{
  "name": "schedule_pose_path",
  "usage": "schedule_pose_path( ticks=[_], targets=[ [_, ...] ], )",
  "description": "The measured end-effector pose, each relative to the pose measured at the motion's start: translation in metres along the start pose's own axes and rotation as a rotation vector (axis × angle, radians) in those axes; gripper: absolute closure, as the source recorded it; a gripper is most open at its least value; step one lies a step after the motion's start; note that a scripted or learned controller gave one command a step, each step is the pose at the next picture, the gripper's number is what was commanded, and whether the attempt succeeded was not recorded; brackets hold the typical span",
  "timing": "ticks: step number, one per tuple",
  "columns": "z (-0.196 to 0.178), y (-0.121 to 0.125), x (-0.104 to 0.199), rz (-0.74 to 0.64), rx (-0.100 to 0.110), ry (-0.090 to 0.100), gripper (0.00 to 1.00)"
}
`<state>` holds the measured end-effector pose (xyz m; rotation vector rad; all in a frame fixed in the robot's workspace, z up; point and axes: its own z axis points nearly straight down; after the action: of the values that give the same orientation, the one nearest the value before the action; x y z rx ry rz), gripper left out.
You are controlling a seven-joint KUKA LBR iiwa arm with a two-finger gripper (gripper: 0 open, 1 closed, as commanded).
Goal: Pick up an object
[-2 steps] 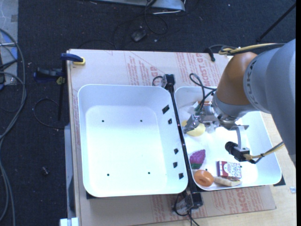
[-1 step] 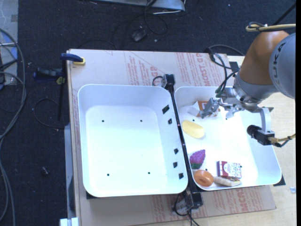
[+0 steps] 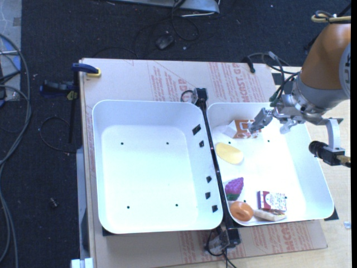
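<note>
arm (image 3: 329, 54) reaches in over the right bin (image 3: 312, 177) | gripper (image 3: 266, 118) hangs over the bin's far end, just beside an orange-and-white packet (image 3: 243, 128); whether it grips anything cannot be told | yellow lemon-shaped piece (image 3: 229, 153) mid-bin | purple grapes (image 3: 234, 187), orange ball (image 3: 241, 210), red-and-white carton (image 3: 271, 201) near front | left bin (image 3: 106, 121) alongside

White bins (image 3: 111, 116), pale yellow lemon (image 3: 229, 153), purple grapes (image 3: 234, 187), orange fruit (image 3: 241, 210), red-and-white carton (image 3: 271, 201), orange-banded grey arm (image 3: 329, 54)

Right bin (image 3: 312, 175) holds orange-white packet (image 3: 243, 128), yellow lemon (image 3: 229, 153), purple grapes (image 3: 234, 187), orange ball (image 3: 241, 210), red carton (image 3: 271, 201)
</note>
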<state>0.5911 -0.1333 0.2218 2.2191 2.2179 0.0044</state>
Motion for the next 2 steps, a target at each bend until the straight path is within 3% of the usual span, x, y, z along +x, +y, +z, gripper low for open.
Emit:
schedule_pose_path(
  ticks=[1,2],
  targets=[
    [-0.007,0.031,-0.020,-0.001,0.003,0.000,0.00],
    [-0.027,0.017,-0.013,-0.001,0.004,0.001,0.00]
  ],
)
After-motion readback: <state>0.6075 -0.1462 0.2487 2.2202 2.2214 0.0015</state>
